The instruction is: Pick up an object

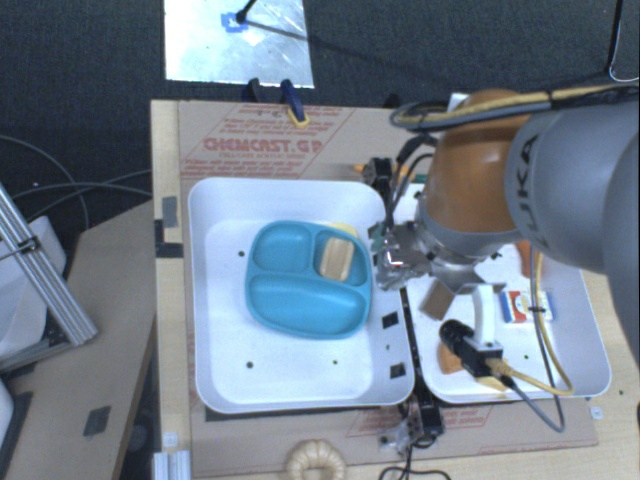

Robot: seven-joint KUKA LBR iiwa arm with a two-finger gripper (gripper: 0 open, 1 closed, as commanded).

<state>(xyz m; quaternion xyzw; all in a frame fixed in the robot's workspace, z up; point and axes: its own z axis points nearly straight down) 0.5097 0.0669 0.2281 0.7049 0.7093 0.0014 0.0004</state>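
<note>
A blue divided plate [300, 288] lies in the left bin [230, 368]. On its right compartment rests a tan block [335, 259], with a pale yellow piece [344, 231] just behind it. My gripper [392, 258] hangs over the wall between the two bins, just right of the tan block. The grey and orange arm covers much of the right bin [590, 358]. There a brown block [440, 299], a white item with a red and blue label [515, 306] and a small orange piece [451, 364] show beneath the wrist.
Both bins sit on a cardboard sheet [260, 143] held by a blue clamp [293, 103]. A shiny foil square [238, 28] lies beyond the bench. An aluminium frame [35, 288] stands at the left. A beige ring [315, 460] lies at the front edge.
</note>
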